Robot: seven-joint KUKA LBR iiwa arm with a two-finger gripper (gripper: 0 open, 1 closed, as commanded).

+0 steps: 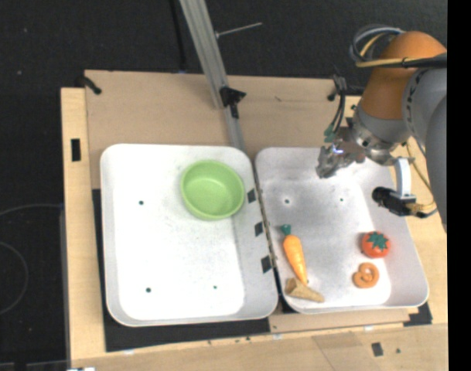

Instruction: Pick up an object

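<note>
Pincer (330, 163) state unclear, over right bin's far side, carrot (295, 258) well below-left

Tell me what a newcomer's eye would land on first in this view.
The round bright green bowl stands out most, sitting alone in the upper right part of the left white bin. Next come the right white bin's small toys: an orange carrot by its left wall, a red tomato and an orange pretzel-shaped piece near its right edge. The grey arm's gripper hangs over that bin's upper part, apart from them.
</note>
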